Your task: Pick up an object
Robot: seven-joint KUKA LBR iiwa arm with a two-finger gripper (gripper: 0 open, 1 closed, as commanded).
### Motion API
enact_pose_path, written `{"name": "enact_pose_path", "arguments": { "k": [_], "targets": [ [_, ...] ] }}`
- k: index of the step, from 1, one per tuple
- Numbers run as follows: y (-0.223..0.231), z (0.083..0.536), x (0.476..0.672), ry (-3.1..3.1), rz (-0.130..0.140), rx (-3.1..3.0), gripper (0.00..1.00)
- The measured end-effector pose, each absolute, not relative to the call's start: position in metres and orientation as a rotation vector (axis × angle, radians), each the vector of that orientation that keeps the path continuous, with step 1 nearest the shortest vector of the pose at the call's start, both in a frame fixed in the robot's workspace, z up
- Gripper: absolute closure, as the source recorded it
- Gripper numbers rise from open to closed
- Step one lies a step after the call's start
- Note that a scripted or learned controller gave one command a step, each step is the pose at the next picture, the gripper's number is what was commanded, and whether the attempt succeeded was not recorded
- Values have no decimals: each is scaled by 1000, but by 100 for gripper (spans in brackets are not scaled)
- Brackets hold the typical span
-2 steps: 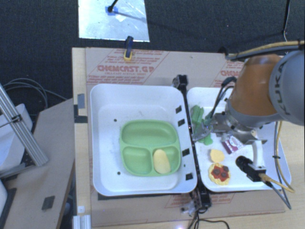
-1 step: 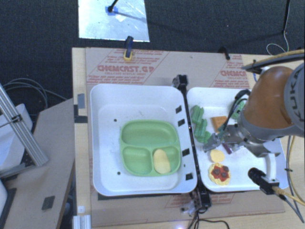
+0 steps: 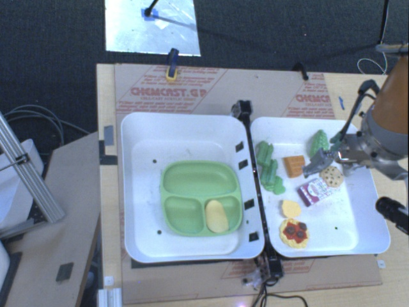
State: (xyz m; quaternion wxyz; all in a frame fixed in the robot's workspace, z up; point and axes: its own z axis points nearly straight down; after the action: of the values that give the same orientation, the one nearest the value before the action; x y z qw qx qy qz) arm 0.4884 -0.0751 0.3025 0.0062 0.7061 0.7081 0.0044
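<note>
The right bin (image 3: 358, 235) holds several toy foods. Green pieces (image 3: 270, 170) lie along its left wall, with an orange block (image 3: 294, 165) beside them. A green leafy piece (image 3: 318, 142) sits further back. A cookie (image 3: 331, 176), a purple and white packet (image 3: 315, 191), a yellow round piece (image 3: 291, 208) and a pizza slice (image 3: 294, 233) lie nearer the front. My gripper (image 3: 321, 163) hangs low over the right bin, between the orange block and the cookie, just in front of the leafy piece. Nothing is seen held in it.
The left bin (image 3: 140, 235) holds a green divided plate (image 3: 192, 190) with a yellow piece (image 3: 216, 216) in its front right compartment. A black divider (image 3: 250, 171) runs between the bins. A black cylinder (image 3: 393, 211) juts in at the right bin's right edge.
</note>
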Motion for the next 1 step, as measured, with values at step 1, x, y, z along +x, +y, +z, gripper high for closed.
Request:
{"name": "enact_pose_path", "arguments": {
  "k": [1],
  "targets": [
    [-48,460,488,2219,25,2201,0]
  ]
}}
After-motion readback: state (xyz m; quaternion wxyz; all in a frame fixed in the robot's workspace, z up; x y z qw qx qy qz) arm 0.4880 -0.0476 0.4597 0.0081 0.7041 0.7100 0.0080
